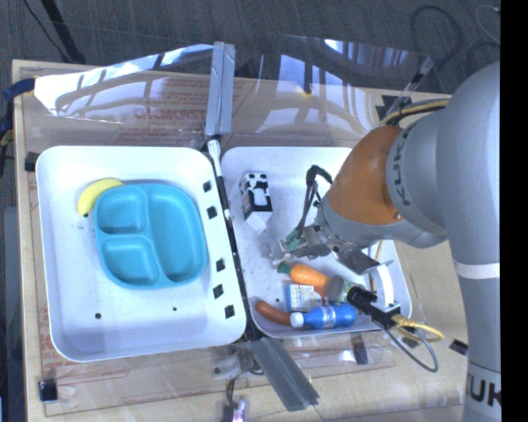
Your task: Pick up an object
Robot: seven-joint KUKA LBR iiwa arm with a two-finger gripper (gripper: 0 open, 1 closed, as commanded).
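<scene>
1. the end effector [292, 244] was low in the right bin [246, 170], just above the carrot [308, 276]. from the slanted view i could not tell how it was set, and no object was seen grasped in it.
2. the things to pick lay crowded in the near part of that bin: the carrot, a blue and white bottle [326, 316], a red-orange sausage-shaped item [271, 312] near the front wall, and a small black and white object [256, 195] apart, closer to the divider.
3. the main risk, in my judgement, was the crowding. the carrot, the bottle and a grey piece beside them seemed to touch each other, so a closing could catch two things, or only push one away.
4. the carrot and the bottle looked round and smooth; they would probably roll or slip out if they were taken near an end and not at the middle.
5. the dark cable [315, 187] looped near the wrist could perhaps catch on something during a lift.
6. the left bin [53, 236] held a blue divided plate [150, 236] with a banana [97, 192] partly behind it, well apart from the arm, so i expected no trouble there.
</scene>
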